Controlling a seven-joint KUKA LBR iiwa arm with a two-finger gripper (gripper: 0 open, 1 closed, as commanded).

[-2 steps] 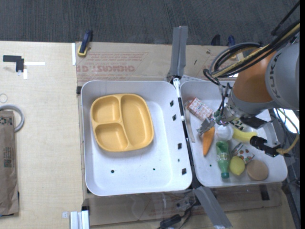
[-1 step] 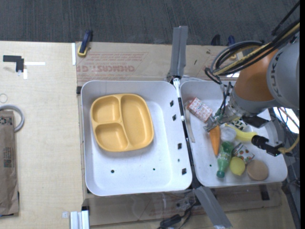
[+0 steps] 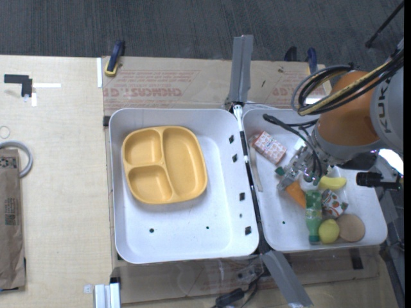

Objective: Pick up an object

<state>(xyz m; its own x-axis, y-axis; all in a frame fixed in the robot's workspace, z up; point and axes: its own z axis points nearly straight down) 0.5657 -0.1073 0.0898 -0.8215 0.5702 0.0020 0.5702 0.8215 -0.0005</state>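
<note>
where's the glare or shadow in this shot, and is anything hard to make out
Camera view: even overhead light, with soft shadows beside the yellow divided plate in the left bin; a bright blown-out patch sits at the right bin's far edge near the arm; the gripper is small and cluttered among cables, so its fingers are unreadable; the objects below it are crowded together but reasonably sharp.

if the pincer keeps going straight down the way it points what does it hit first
Probably the orange carrot-like piece lying right under the pincer in the right bin, though depth is hard to judge from this slanted view.
</note>
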